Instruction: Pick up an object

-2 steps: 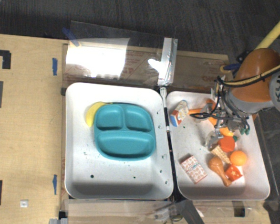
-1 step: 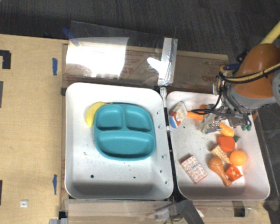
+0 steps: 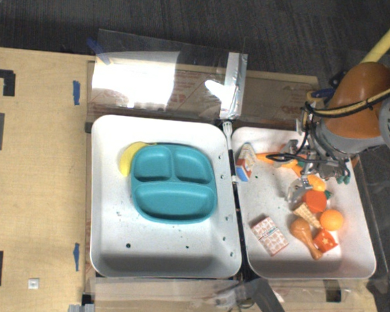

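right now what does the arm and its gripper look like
The arm comes in from the right: a rounded grey body with a glossy orange band above the wrist, thin dark cables looping beside it. The gripper below is small, metallic grey and dark.

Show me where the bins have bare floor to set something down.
Left bin: a bare strip in front of the teal tray. Right bin: bare floor left of the patterned box, toward the divider. It is crowded around the orange pieces below the gripper.
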`<state>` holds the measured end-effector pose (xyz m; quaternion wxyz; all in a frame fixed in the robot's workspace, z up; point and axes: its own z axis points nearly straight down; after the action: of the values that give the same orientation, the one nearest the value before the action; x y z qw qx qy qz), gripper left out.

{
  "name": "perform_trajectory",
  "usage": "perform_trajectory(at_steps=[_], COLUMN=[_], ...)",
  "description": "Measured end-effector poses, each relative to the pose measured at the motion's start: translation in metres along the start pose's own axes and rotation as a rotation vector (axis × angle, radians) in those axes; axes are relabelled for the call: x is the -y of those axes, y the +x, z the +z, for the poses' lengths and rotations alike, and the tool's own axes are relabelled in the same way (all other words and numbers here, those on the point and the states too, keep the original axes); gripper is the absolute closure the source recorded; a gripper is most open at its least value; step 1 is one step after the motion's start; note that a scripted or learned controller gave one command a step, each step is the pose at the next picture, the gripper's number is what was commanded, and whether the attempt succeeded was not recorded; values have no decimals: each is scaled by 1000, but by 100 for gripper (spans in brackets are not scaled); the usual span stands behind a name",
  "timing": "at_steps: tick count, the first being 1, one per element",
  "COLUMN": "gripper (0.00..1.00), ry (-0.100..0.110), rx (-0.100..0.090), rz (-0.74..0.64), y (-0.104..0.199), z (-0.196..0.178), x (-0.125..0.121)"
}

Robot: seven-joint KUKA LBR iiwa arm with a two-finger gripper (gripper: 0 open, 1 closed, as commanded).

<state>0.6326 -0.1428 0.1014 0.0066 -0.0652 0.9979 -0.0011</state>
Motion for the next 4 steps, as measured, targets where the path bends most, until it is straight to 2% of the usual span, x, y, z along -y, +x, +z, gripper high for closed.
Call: perform_trajectory(at_steps=[1,2,3,4], gripper=[0,100,0,0], ry=[-1,4,3,-1], rx=[-4,11,10,-5], rz=[32,30,30,8], y=[26,22,22,47], z=[13,-3,-1,13], x=[21,21,21,55])
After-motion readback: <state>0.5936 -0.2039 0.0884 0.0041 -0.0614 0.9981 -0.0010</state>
